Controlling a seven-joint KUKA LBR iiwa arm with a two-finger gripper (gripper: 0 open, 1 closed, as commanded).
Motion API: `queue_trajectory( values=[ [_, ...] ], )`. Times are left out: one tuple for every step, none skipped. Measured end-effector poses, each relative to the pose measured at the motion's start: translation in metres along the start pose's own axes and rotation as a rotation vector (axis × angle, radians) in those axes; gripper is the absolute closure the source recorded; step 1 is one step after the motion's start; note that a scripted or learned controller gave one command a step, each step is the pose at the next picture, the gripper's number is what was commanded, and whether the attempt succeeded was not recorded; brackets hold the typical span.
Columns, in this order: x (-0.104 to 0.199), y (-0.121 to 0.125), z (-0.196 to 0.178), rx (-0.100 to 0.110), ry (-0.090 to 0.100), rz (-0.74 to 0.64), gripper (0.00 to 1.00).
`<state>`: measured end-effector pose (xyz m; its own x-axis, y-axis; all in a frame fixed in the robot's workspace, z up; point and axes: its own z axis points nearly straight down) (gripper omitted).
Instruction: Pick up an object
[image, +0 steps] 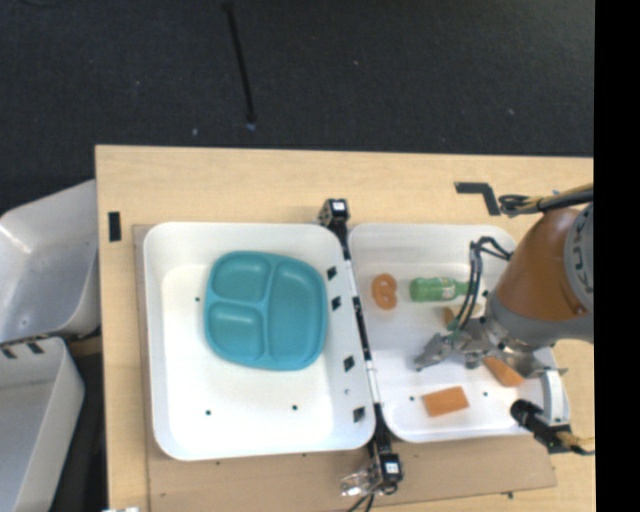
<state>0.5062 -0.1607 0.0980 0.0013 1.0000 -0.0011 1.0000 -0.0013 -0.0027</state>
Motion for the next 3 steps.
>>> queue_trajectory(
  values=[
    [0.0, 0.002, -0.013, -0.006, 0.0, 0.006, 1.0],
    [-0.002, 0.003, -0.078, -0.011, -0.002, -0.005, 1.0],
    [-0.003, 0.005, -0.116, -0.009, -0.001, -0.004, 1.0]
  ],
)
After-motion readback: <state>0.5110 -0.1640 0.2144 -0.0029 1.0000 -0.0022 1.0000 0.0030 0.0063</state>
